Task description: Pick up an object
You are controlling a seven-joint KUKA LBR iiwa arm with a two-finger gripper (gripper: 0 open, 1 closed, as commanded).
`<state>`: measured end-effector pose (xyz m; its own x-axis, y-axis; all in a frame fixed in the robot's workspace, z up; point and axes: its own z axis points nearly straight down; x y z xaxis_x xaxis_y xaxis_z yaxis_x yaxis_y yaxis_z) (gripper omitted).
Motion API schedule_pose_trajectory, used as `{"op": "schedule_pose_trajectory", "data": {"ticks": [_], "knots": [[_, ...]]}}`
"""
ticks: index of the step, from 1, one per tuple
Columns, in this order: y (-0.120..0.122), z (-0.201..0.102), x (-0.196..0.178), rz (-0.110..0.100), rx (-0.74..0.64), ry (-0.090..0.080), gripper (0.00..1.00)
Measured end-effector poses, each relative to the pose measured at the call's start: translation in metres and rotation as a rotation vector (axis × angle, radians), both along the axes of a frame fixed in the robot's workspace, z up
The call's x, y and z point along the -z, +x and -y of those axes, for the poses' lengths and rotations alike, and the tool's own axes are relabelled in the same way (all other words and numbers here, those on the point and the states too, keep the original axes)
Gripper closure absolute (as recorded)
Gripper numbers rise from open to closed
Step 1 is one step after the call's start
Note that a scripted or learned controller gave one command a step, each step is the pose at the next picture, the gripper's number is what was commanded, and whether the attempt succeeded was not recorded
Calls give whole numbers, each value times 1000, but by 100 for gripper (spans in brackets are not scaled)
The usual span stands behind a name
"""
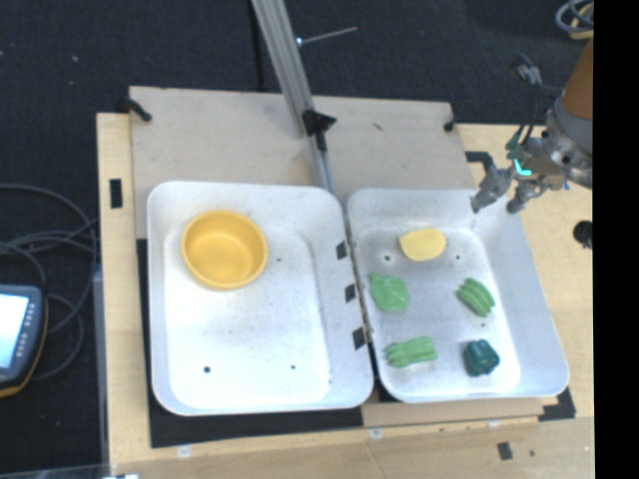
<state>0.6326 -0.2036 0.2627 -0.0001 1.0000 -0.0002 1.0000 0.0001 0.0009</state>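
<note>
Five small objects are lying in the right bin (519,297), none of them in the gripper's grasp: a yellow piece (422,244) near the bin's far wall, a light green lump (388,292) just below and to its left, a ribbed green piece (476,296) toward the right side, another ribbed green piece (410,351) near the front, and a dark teal piece (480,357) at the front right. All five are sitting apart from one another on the bin floor. Their exact shapes are proving too small and soft to make out.

The gripper (496,195) is hovering above the right bin's far right corner, its two fingers (482,197) spread apart and gripping nothing, pointing down and leftward. The arm (571,108) is reaching in from the right, and most of it is being cut off by the picture's edge.

In the left bin (300,367), a yellow bowl (224,248) is sitting upright in the far left part. Both bins are showing grey speckling on their white floors and are touching along the middle, where small dark clips (350,292) are lining the seam.

The bins are resting on a pale wooden bench (419,128). A metal rail (285,53) is rising at a slant from behind the seam. Dark floor is surrounding the bench, with cables (50,238) and a screened handheld unit (15,332), partly cropped, lying at the left.
</note>
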Motion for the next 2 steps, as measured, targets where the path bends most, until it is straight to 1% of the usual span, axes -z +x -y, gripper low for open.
{"op": "schedule_pose_trajectory", "data": {"ticks": [1,2], "knots": [[0,0,0,0,0,0,0],[-2,-6,61,-5,0,1,0]]}}
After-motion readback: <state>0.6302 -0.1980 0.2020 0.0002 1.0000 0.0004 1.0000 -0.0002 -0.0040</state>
